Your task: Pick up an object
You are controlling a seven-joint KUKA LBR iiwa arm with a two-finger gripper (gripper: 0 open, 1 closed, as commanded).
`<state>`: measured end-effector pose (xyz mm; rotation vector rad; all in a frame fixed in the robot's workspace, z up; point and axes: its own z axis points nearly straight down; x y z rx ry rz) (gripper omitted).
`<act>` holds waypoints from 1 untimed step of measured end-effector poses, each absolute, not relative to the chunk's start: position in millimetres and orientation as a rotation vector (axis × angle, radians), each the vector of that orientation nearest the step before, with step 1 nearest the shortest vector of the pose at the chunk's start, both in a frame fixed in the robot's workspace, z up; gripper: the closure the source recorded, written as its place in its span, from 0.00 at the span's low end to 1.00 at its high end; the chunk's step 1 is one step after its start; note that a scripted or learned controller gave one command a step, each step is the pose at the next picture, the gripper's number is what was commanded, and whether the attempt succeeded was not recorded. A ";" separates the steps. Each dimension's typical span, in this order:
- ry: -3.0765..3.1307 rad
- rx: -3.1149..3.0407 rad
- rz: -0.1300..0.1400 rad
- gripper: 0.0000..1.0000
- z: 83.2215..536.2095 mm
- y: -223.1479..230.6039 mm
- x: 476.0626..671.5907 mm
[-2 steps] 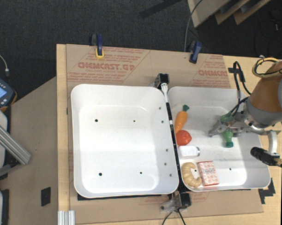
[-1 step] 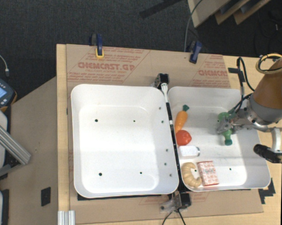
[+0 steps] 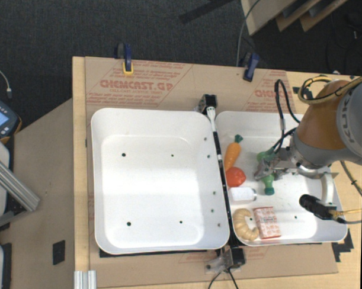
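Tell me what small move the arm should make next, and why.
Probably lower the tool a little onto the green toy. The tool sits right above it in the right bin, while the carrot and tomato lie further left.

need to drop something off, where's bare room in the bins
The left bin is bare floor wall to wall. The right bin is crowded: carrot, tomato, pastry, and the gripper above them.

The grey arm [image 3: 338, 131] enters from 3 o'clock, its orange band uppermost, with the gripper [image 3: 268, 169] pointing toward 9 o'clock.
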<state>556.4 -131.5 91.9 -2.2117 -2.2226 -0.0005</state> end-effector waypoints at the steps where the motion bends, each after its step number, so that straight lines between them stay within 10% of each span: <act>1: -2.232 -2.215 -0.010 1.00 190.2 -56.5 522.4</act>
